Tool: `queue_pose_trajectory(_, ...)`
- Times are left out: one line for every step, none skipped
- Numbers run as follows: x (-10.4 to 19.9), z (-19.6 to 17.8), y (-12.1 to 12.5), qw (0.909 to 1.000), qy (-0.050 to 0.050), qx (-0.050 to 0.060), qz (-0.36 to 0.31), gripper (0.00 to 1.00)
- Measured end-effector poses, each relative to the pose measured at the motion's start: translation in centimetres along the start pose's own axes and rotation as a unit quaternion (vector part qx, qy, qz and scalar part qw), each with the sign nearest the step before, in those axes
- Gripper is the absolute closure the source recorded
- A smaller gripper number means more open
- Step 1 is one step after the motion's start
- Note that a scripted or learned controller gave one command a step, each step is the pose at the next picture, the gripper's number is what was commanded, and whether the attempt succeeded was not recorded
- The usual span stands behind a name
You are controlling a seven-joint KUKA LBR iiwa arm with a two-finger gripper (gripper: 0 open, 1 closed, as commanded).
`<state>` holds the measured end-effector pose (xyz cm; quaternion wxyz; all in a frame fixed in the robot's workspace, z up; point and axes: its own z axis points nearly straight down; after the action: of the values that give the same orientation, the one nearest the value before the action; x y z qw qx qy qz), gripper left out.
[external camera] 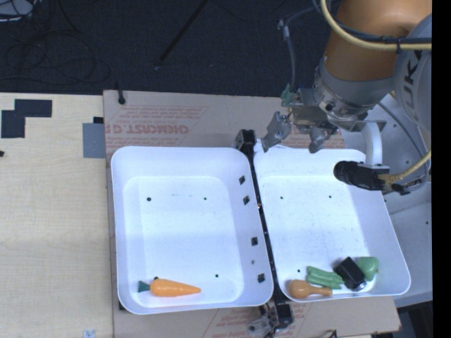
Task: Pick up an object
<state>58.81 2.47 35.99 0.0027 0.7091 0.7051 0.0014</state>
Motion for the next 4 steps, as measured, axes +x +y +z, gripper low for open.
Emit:
queue_pose_trajectory(7.7,18.4,5.1,0.9999,0.001,0.011,-0.005,0.0)
queue_pose_trajectory(1.1,16.7,4.7,1.0,0.0,0.005,0.0,0.0)
queue_pose_trajectory(-7.8,7.3,5.7,1.0,-0.002,-0.001,0.001,0.0)
queue_pose_trajectory(-7.3,7.0,5.6,1.0,0.0,0.005,-0.003,1.0)
